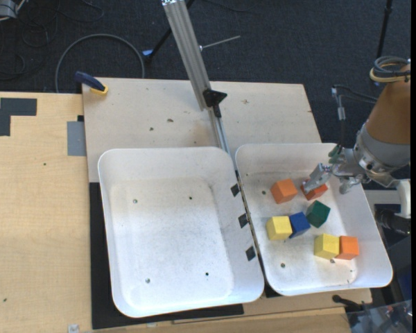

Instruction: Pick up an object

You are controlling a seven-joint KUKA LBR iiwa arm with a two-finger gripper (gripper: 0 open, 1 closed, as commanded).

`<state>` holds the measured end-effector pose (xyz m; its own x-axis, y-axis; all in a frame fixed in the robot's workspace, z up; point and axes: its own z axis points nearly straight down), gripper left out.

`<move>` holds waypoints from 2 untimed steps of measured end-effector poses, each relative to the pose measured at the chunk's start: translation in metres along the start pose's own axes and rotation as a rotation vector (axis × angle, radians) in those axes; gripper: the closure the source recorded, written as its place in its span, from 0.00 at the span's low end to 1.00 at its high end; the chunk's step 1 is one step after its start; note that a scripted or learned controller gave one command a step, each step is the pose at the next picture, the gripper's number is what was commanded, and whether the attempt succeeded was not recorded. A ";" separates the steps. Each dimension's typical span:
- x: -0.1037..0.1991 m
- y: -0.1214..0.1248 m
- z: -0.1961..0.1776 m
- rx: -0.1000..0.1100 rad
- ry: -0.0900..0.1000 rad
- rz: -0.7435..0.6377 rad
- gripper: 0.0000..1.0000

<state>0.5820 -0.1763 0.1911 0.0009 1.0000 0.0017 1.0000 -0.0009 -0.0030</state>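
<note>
The right bin (pixel 374 269) holds several small blocks. An orange block (pixel 284 190) lies near its middle, with a red-brown block (pixel 316 190) just to its right. Below them sit a green block (pixel 319 214), a blue block (pixel 300 223) and a yellow block (pixel 279 227). Nearer the front right, a second yellow block (pixel 326 245) touches a second orange block (pixel 349 247). My gripper (pixel 333 180) reaches in from the right, low over the bin's upper right part. It is open, its left finger (pixel 318 175) right above the red-brown block, and nothing is held between the fingers.
The left bin (pixel 107 186) lies beside the right one, with black clips along the shared wall (pixel 241 220). A slanted aluminium post (pixel 191 47) rises from the bench behind the bins. The arm's orange band (pixel 394 113) stands at the right edge.
</note>
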 end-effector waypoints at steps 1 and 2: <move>0.024 -0.045 -0.005 0.003 0.001 0.000 0.00; 0.031 -0.048 0.059 -0.001 0.000 0.001 0.00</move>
<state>0.5340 -0.1450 0.1319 0.0016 1.0000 0.0016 1.0000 -0.0016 -0.0022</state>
